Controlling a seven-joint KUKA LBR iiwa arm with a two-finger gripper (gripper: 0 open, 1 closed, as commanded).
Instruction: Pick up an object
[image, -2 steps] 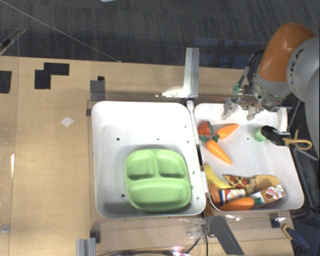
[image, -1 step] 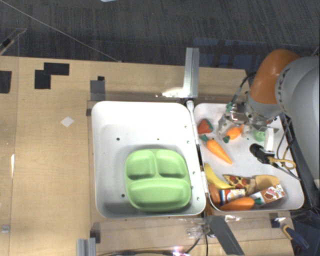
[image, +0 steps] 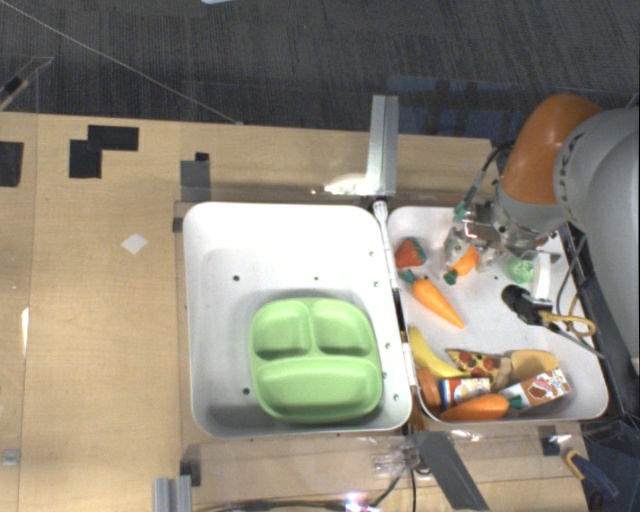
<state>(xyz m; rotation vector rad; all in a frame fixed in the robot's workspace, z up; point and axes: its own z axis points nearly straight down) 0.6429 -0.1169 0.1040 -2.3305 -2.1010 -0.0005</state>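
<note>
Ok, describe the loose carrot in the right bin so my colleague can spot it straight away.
Look at the right bin, the one crowded with toy food, not the left bin with the green plate. Near its middle, just below a small red piece, lies the carrot, slanting down to the right. It lies alone on bare white floor, unlike the orange pieces heaped along the bottom edge.

We see even, fairly bright overhead lighting. Left of the gripper (image: 470, 250), the left bin (image: 215, 300) shows soft shadow under the green tray (image: 315, 358). A glare spot sits on the metal post (image: 350, 185) up-left of the gripper. Detail beneath the gripper is soft, possibly motion blur. The arm (image: 585, 170) appears slightly defocused.
</note>
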